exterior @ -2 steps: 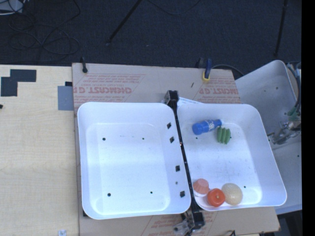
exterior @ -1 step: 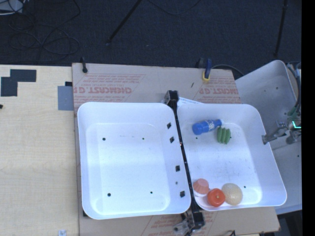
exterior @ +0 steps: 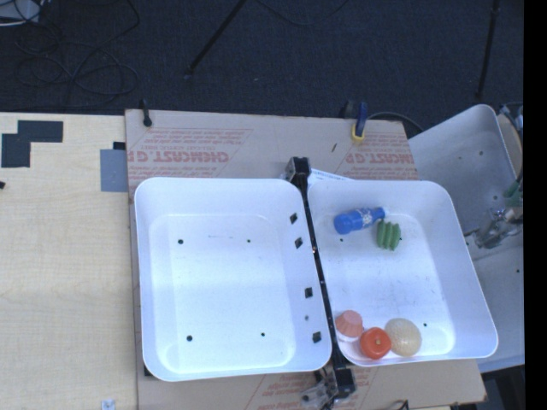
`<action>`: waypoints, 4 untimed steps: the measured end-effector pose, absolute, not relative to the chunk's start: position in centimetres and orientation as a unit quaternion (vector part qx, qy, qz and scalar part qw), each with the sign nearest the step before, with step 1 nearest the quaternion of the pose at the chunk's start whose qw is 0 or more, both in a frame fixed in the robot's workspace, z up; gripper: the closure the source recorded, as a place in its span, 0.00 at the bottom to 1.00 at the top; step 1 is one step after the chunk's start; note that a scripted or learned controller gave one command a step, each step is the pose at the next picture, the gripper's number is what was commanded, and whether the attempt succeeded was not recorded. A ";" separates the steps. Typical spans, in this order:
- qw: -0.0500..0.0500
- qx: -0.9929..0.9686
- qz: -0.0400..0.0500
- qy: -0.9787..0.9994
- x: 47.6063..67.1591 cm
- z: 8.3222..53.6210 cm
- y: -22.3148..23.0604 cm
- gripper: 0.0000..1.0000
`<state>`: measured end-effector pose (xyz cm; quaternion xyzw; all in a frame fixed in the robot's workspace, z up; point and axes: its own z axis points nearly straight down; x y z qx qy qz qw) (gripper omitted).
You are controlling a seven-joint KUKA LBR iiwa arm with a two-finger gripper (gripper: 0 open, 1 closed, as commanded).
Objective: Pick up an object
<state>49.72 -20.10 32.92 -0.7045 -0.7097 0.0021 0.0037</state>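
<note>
Just right of the right bin (exterior: 385, 184), small grey metal parts (exterior: 498, 225) with a greenish speck sit on a pale grey plate (exterior: 453, 148); too small to identify as arm.

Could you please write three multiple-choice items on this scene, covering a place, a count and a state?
1. Where does the blue bottle lie?
A. left bin
B. right bin
C. on the cardboard

2. How many things lie in the right bin?
A. three
B. five
C. seven

3. How does the blue bottle rest?
A. on its side
B. upright
C. leaning on the red ball

Answers: 1 B, it sits in the right bin's far part beside the green object. 2 B, bottle, green object, pink piece, red ball, cream ball. 3 A, its length lies flat.
</note>
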 end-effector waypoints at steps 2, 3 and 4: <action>0.004 -0.703 0.002 -0.711 49.7 33.8 -20.1 1.00; 0.005 -0.703 0.003 -0.711 49.7 33.8 -20.1 0.00; 0.005 -0.701 0.003 -0.713 49.8 34.8 -20.2 1.00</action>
